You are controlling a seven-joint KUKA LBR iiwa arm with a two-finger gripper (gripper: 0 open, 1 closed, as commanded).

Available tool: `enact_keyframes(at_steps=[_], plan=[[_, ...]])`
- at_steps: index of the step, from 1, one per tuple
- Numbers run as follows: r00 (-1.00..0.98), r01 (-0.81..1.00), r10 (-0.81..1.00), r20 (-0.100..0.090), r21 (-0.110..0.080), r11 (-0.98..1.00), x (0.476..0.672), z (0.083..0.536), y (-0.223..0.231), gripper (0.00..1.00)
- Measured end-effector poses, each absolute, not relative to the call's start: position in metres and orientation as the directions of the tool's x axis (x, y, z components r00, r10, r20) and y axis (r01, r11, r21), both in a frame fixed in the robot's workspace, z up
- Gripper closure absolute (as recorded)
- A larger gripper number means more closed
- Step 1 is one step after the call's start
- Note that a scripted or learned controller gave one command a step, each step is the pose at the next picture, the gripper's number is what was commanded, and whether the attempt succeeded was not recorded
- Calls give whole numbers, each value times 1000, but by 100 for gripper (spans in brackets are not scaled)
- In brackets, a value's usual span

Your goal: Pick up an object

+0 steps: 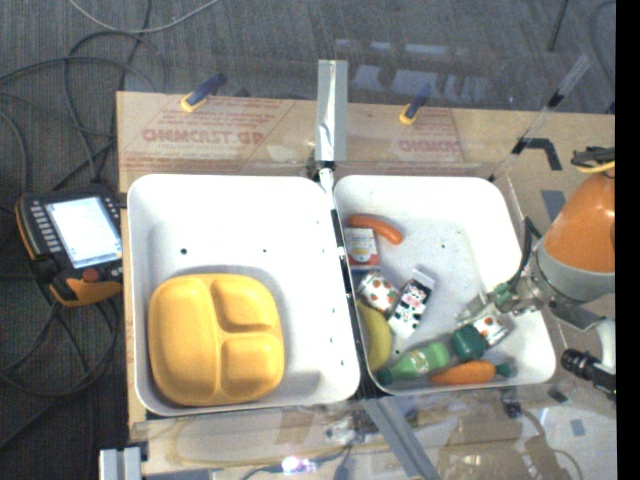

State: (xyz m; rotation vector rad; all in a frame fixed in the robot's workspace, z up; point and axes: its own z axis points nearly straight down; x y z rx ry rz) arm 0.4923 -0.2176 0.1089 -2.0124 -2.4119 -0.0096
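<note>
My gripper (492,303) hangs low over the right side of the right bin (450,196), reaching in from the right below the arm's orange band (592,226). Right under and beside it lie a small red-and-white item (489,327) and a dark green piece (467,343). An orange carrot (463,373) and a green bottle-like toy (418,360) lie along the bin's front wall. Further left are a yellow banana (377,334), a black-and-white carton (409,305), a strawberry-patterned item (376,289), a small can (360,249) and an orange sausage (375,228).
The left bin (200,198) holds a yellow divided plate (216,339) at its front left. A teach pendant (72,236) sits off the bench to the left. A metal post (329,108) stands behind the wall between the bins.
</note>
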Motion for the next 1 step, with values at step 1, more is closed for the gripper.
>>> enact_keyframes(at_steps=[1], plan=[[-178, 984, 984, 0, -2, 178, 520, 203, -154, 100]])
